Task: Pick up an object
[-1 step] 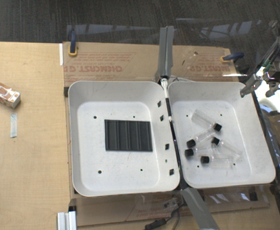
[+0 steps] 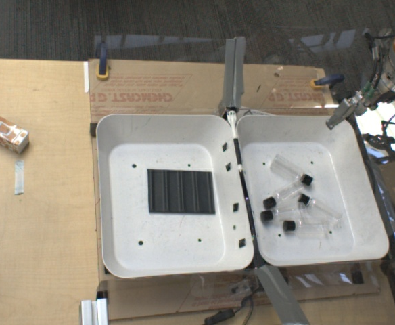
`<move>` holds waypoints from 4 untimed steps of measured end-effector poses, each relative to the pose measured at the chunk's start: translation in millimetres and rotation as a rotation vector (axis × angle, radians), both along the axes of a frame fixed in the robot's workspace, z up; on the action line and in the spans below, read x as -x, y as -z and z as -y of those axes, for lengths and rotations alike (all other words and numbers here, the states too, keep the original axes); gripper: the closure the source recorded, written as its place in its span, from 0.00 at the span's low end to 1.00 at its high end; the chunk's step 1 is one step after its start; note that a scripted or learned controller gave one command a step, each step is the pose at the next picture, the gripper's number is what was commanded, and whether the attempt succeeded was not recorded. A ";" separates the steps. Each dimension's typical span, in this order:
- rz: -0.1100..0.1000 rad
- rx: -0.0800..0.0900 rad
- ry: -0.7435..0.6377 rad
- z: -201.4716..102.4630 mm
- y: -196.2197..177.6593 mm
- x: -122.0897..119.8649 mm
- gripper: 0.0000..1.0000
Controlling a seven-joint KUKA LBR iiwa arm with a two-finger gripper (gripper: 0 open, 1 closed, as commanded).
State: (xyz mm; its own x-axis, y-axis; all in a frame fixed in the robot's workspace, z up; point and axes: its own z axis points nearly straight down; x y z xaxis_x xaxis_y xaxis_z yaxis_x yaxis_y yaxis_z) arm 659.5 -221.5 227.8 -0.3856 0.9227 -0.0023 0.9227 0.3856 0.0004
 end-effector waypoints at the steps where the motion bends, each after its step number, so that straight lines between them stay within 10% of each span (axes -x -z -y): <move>1: 0.000 -0.001 -0.004 -73.8 135.6 30.0 0.00; 2: -0.002 -0.001 0.056 -26.0 67.0 109.4 0.00; 3: 0.032 0.009 0.054 -30.8 120.2 88.8 0.00; 4: -0.002 -0.002 -0.080 -107.2 136.4 101.5 0.00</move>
State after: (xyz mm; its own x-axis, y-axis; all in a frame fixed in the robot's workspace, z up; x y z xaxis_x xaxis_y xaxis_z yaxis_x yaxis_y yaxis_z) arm 558.0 -114.4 91.4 -0.4585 0.8887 0.0002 0.8887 0.4585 -0.0004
